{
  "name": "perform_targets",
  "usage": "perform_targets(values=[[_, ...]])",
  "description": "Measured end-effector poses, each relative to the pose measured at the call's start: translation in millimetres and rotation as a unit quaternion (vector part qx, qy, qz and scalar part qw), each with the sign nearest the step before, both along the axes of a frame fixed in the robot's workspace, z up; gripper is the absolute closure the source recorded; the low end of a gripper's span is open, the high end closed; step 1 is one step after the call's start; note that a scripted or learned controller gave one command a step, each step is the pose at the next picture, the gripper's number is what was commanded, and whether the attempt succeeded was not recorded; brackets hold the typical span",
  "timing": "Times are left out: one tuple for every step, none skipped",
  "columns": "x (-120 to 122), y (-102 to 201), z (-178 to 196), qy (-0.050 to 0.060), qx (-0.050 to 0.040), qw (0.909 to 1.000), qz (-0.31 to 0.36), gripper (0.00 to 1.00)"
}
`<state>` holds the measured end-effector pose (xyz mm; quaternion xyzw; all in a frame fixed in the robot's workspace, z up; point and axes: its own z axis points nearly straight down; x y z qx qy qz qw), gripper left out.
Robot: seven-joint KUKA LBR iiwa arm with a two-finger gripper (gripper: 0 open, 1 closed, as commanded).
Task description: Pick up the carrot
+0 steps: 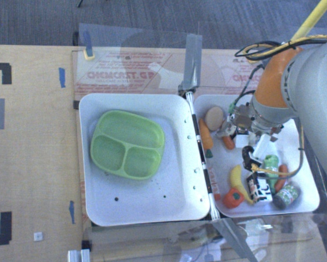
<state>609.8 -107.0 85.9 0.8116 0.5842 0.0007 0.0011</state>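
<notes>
One carrot hugs right bin's left wall, awkward approach; claw hangs just beside, width can't tell.

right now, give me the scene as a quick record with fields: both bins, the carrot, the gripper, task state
left bin: holds a green divided plate
right bin: holds the carrot, a brown rounded item, a banana, a tomato and other small items
carrot: lies along the right bin's left wall, green end toward the near edge
gripper: over the far part of the right bin, just right of the carrot
task state: carrot lies in the bin, not yet picked up
</notes>
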Motion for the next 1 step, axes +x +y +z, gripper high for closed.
perform_targets(values=[[-53.2, 16.1, 0.8, 0.0, 0.0012, 0.9988, 0.05, 0.0]])
